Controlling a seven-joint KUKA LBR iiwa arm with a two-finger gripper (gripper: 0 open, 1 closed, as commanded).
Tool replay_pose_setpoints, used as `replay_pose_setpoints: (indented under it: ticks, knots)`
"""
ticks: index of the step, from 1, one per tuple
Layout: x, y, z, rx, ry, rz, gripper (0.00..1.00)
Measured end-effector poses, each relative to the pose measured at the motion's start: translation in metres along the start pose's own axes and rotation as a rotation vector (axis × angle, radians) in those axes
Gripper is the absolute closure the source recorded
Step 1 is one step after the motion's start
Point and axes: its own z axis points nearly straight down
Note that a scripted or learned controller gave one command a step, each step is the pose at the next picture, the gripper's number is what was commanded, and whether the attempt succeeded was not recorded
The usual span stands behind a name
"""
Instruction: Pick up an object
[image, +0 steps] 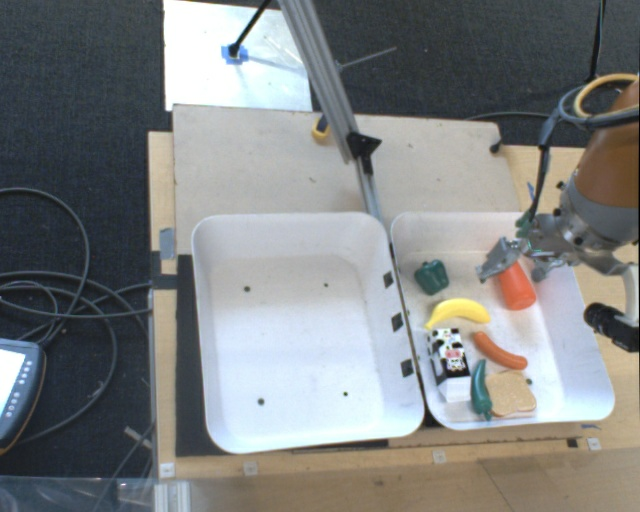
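Inspection from my remote station is finding the gripper (513, 256) hanging over the upper part of the right bin (590, 385), with the arm (608, 180) reaching in from the right side of the camera view. The fingers (497, 262) are showing as grey metal pieces spread somewhat apart, and I am seeing nothing clamped between them; how wide they truly stand I am not able to settle from this slant. The nearest candidate, an orange cylinder (518, 288), is lying just below and slightly right of the fingertips, touching or nearly touching them in this view, its long axis running roughly up and down the picture with a slight lean. I am judging that any coming grasp is turning on that relation: the fingers are sitting at the cylinder's upper end rather than straddling its middle, so a short shift toward the bin's near side looks needed before closing. Other items are resting further down the same bin: a green pepper (431, 276) to the left, a yellow banana (459, 313), a sausage (499, 352), a black-and-white carton (449, 353), a green chili (481, 389) and a slice of toast (512, 396). The left bin (215, 400) is sitting beside it on the desk (260, 160). The carton is bearing a patchy print, but no writing is proving readable to me.
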Motion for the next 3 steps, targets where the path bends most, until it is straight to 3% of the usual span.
replay_pose_setpoints:
  ticks: [1,3]
  knots:
    - [0.0,0.0,0.0,-0.001,0.0,0.001,0.0]
    - [0.003,-0.003,0.089,0.005,0.001,0.003,0.0]
